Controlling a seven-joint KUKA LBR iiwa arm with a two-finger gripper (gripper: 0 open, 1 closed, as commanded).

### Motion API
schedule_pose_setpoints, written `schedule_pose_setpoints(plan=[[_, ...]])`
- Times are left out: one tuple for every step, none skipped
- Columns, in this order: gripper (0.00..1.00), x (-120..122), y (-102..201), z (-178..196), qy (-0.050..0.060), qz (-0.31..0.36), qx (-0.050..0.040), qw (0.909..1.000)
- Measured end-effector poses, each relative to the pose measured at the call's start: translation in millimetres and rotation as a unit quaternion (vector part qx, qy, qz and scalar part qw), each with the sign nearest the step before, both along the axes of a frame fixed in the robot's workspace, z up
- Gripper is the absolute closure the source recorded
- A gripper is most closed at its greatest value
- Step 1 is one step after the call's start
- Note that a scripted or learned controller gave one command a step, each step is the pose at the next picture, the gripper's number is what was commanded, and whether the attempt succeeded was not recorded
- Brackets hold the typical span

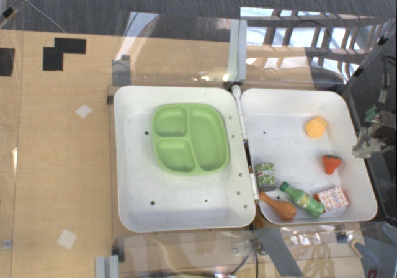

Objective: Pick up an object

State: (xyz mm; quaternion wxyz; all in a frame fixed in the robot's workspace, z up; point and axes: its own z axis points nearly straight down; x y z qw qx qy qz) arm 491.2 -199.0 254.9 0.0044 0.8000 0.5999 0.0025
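Two shallow white bins sit side by side on a pale wooden bench: the left bin [133, 208] carries one light-green divided plate [190, 138] with three compartments, lying flat near its middle, while the right bin [285, 112] holds six small objects. Largest of these is a green bottle [303, 200] lying on its side near the front edge, its cap pointing toward the bins' shared wall; just beside it lies a brown drumstick-shaped toy [278, 206], and on its other side a red-and-white patterned carton [332, 199]. A small green-labelled can [265, 174] stands close to the dividing wall. Farther back, well apart from that cluster, rest a round yellow waffle-textured piece [316, 127] and, nearer the right wall, one red strawberry [331, 164] with a green top. The gripper [368, 143] hangs over the right bin's right rim, touching no object; whether it is spread or closed cannot be told.
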Motion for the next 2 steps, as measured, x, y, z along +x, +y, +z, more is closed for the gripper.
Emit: schedule_pose_setpoints(plan=[[1.00,-3,0,46,0.002,-0.151,0.0022,0.9885],[1.00,-3,5,83,0.002,-0.283,0.0029,0.9592]])
